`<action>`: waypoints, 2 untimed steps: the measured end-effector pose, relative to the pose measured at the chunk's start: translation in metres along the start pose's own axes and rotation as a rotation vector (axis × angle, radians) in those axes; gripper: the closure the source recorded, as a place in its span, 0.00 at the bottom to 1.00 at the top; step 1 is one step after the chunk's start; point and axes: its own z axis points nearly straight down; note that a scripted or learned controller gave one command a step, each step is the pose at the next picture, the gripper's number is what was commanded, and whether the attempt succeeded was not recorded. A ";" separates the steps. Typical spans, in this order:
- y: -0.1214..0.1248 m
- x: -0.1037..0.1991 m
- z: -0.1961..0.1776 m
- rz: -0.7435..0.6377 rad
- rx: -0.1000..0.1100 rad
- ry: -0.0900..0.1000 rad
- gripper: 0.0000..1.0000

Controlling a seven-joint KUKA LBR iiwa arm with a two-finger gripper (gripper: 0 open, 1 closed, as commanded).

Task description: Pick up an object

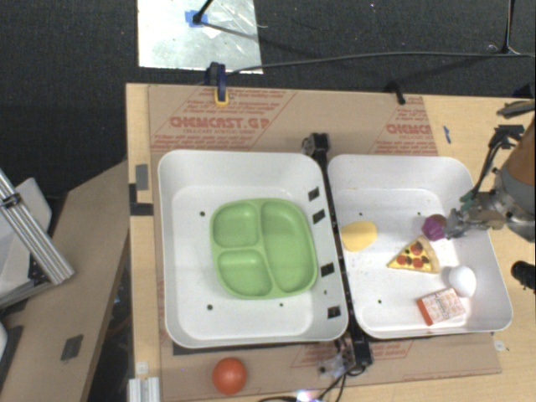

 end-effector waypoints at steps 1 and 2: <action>-0.004 -0.001 -0.062 -0.001 -0.001 0.000 1.00; -0.002 -0.002 -0.104 -0.002 0.000 0.000 1.00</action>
